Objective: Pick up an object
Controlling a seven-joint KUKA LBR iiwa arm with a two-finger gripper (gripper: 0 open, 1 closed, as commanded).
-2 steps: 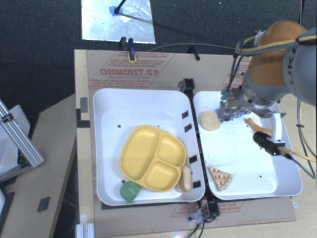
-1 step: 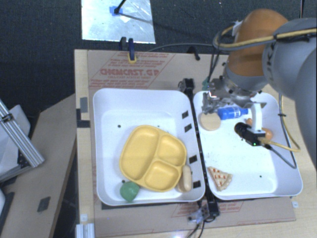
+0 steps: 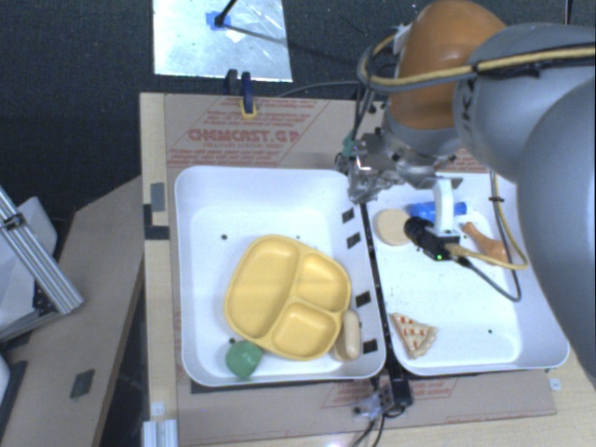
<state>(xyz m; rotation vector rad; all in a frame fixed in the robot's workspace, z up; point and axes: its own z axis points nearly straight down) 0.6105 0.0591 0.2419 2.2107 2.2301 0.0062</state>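
The claw hangs over the divide between the bins. The left bin holds a yellow divided tray, a green ball and a bread roll; the right bin holds a pizza slice.

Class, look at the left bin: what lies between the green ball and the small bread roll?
In the camera view, the yellow tray's front corner lies between the green ball and the bread roll.

Robotics lab: arm, bins
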